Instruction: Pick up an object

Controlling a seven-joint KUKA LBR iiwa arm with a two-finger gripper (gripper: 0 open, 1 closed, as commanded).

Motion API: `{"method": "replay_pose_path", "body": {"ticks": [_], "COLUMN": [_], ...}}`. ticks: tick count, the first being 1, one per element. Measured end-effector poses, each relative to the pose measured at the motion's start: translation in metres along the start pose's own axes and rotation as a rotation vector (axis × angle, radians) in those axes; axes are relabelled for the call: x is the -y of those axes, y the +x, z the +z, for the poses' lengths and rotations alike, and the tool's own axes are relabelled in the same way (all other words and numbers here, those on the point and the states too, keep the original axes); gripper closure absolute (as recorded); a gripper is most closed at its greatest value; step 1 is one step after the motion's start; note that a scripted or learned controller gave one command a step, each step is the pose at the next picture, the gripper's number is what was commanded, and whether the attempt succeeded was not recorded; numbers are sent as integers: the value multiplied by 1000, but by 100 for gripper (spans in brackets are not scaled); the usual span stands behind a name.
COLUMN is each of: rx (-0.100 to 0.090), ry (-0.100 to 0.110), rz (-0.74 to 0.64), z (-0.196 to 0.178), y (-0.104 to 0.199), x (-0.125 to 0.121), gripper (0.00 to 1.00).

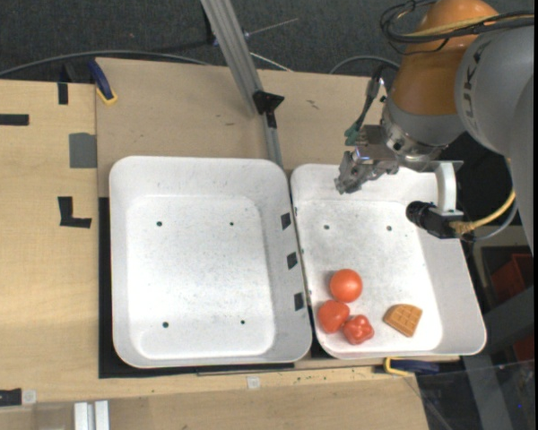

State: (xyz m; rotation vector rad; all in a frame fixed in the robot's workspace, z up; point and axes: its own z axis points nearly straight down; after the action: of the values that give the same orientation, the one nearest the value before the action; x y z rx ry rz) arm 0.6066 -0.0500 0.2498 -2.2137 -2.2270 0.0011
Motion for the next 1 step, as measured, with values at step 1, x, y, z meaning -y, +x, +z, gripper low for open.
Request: {"method": "replay_pose_path", "body": {"ticks": [1], "rx": [0], "ry": [2], "rz": [0], "z": [15], "y": [50], "x": [3], "gripper": [100]}}
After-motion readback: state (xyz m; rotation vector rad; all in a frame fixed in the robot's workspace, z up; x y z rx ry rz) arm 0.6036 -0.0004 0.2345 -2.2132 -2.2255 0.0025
